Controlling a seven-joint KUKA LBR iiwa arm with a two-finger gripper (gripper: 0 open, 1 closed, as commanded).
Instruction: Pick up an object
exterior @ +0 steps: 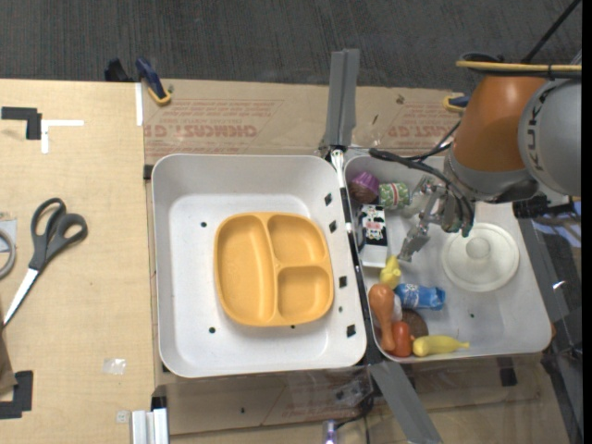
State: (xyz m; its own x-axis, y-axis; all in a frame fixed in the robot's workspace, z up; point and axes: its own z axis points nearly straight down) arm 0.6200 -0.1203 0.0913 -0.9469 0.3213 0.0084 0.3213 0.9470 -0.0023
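The claw point(418, 239) hung open and empty over the right bin point(532, 336). A yellow toy point(390, 271) lay just below its fingertips, beside a white dish point(480, 256).

We note toys point(404, 296) crowding the right bin's point(518, 340) 9 o'clock side, with bare floor toward 5 o'clock.

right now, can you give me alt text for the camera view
A grey and orange robot arm's hand hovers over the right bin, above small toys and a white bowl. The left bin holds a yellow divided plate; scissors lie on the bench.
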